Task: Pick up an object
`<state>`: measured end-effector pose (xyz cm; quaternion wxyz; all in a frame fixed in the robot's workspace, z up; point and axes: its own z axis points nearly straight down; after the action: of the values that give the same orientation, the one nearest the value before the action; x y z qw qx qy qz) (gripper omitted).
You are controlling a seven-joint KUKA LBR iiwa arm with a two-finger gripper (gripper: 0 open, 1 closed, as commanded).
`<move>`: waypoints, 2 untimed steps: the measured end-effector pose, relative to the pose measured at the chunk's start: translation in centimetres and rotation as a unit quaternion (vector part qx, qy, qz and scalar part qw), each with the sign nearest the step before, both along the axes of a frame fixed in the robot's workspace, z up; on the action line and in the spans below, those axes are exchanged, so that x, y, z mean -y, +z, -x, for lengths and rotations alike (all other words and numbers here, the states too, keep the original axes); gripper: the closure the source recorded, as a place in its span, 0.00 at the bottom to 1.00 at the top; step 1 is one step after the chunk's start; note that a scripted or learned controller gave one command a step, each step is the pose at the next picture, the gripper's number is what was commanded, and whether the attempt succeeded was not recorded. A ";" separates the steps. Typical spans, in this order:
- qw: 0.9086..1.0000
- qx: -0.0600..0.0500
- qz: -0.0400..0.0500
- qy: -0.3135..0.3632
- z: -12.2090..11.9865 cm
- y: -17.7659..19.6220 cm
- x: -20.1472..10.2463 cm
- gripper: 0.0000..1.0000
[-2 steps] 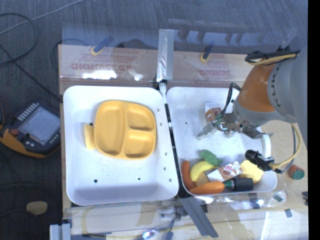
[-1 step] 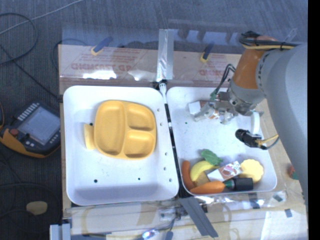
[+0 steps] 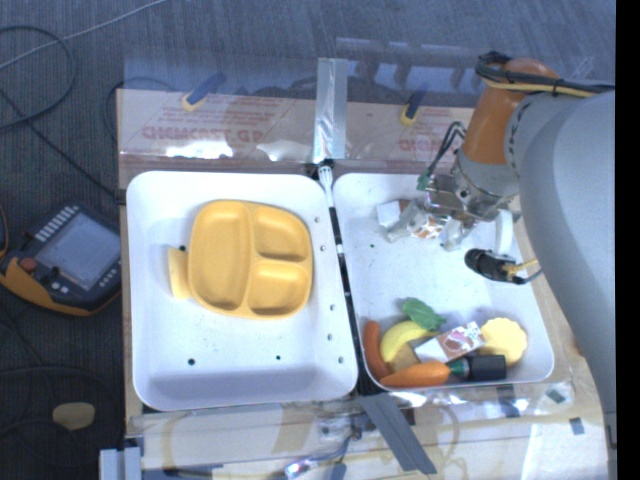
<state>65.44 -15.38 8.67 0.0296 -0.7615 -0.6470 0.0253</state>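
Grey arm, pincer [image 3: 425, 223] low, reaching leftward.

I am logging these items:

- Yellow divided tray [image 3: 250, 258], lying in the left white bin [image 3: 150, 368], well to the left of the jaws.
- Teach pendant [image 3: 65, 258], sitting on the grey carpet [image 3: 60, 118], far left of them.
- Thin cable [image 3: 40, 48], trailing over the carpet, far up-left.
- Cardboard sheet [image 3: 200, 128], showing beyond the bin.
- Silver tape strip [image 3: 328, 108], running up-left of the jaws.

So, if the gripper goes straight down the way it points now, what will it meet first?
Probably the bare white floor of the right bin, near its far side. The gripper points down there, well clear of the toy food pile. Its height above the floor is unclear.
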 end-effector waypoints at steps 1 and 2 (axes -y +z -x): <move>1.000 -0.003 0.002 0.001 0.1 0.7 -0.1 1.00; 1.000 -0.006 0.004 0.001 0.2 1.3 0.0 1.00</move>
<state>65.27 -15.37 9.95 0.0308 -0.7606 -0.6477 0.0324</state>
